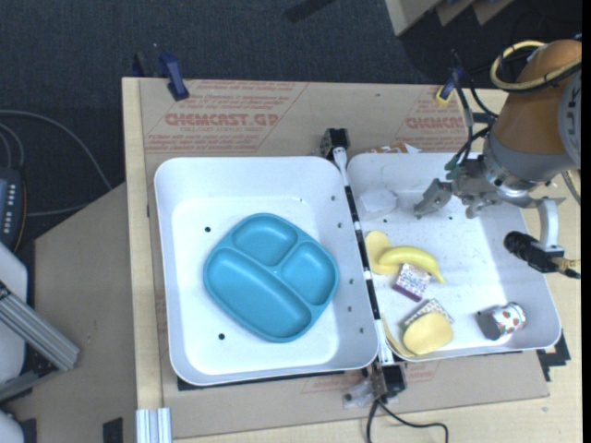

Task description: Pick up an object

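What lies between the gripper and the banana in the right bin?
In the camera view, bare white bin floor separates the gripper from the banana.

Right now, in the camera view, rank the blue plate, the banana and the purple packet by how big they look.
1. Blue plate, clearly the largest.
2. Banana.
3. Purple packet, the smallest.
All lie at similar distance from the camera, so the order looks safe.

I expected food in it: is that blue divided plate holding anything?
Empty. All three compartments of the blue plate show bare blue, and it lies flat, right side up, alone in the left bin.
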{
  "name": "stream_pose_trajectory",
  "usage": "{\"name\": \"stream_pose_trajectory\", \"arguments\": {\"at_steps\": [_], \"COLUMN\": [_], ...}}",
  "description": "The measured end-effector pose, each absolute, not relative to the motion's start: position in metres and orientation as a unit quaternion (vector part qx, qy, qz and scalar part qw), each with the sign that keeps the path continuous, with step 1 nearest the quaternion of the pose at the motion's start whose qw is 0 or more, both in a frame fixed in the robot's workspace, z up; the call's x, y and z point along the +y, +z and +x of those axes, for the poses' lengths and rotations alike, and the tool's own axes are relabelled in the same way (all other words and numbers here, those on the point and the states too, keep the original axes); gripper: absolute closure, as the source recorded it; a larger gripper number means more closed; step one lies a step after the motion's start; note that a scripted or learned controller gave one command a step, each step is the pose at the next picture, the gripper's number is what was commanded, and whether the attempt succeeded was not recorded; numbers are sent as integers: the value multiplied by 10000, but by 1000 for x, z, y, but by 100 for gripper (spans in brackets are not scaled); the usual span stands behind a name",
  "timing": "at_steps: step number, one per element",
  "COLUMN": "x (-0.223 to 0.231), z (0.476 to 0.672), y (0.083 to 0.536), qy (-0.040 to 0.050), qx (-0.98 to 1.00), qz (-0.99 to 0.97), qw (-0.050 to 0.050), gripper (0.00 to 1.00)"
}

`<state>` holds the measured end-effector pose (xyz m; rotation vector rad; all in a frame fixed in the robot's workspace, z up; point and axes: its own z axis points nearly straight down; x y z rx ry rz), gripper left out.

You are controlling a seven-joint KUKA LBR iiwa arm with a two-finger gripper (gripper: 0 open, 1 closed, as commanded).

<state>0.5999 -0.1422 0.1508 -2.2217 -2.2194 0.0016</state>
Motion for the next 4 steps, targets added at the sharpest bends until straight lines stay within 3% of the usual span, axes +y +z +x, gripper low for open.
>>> {"name": "stream_pose_trajectory", "arguments": {"at_steps": [1, 2, 3, 4], "x": [-113, -102, -101, -39], "z": [572, 526, 526, 528], "y": [84, 85, 94, 185], "qy": [0, -2, -1, -4], "qx": [-7069, -7065, -7063, -7076], "qz": [-7073, -7077, -7079, -7067], "qw": [4, -6, -5, -2], "gripper": [0, 0, 100, 100]}}
